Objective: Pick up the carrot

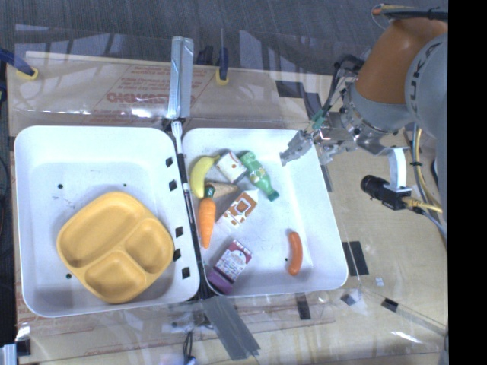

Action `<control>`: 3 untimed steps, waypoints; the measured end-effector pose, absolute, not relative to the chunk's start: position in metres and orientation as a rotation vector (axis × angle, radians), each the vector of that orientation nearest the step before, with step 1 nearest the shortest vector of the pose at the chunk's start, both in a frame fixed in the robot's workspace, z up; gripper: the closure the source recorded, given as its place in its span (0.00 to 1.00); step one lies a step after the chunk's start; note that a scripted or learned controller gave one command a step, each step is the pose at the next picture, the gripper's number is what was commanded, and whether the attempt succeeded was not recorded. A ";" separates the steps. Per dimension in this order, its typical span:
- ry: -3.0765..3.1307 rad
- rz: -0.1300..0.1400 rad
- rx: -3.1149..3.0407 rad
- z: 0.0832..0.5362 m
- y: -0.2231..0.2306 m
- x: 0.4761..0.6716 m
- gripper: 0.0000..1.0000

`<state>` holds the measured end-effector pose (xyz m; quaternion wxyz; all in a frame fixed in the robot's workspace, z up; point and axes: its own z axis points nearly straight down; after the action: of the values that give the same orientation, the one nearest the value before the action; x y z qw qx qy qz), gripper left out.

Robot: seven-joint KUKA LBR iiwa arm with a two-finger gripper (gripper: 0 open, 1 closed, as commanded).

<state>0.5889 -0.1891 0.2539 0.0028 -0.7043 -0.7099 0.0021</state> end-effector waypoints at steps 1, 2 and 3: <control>-1.879 0.005 -2.516 0.333 -0.211 0.591 0.00; -1.940 0.008 -2.463 0.240 -0.173 0.604 0.00; -1.744 0.011 -2.605 0.118 -0.100 0.563 0.00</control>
<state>0.5630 -0.0999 0.1179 0.0032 -0.8309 -0.5564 0.0034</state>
